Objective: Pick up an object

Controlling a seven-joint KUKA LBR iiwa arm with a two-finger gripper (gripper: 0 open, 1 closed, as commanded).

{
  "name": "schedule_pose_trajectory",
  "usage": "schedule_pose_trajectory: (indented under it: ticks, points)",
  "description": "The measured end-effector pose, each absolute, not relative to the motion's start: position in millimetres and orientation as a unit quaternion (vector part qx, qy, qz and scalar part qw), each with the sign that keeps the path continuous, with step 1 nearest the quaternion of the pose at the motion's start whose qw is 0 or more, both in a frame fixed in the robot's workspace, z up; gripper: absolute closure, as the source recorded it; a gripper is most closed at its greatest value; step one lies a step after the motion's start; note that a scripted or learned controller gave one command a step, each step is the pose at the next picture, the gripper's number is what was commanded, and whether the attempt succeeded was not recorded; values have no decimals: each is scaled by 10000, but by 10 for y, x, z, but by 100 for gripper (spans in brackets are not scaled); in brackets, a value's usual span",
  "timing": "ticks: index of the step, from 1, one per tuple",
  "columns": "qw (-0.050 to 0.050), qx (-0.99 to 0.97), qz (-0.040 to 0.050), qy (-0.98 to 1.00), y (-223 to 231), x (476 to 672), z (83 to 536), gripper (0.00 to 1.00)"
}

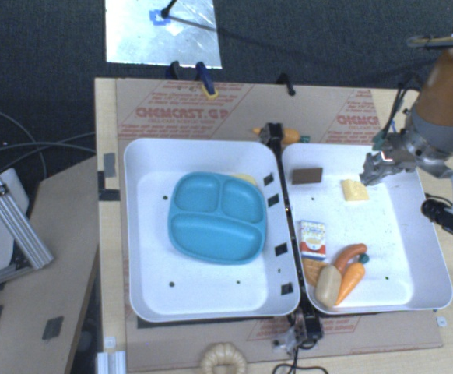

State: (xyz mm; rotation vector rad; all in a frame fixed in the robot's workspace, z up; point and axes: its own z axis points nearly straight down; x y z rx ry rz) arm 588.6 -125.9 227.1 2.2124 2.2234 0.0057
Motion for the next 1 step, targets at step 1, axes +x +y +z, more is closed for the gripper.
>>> schedule_pose_trajectory:
  ticks: [1]
  points:
    - [-3,7041,8,7101,-781,5720,2247,100]
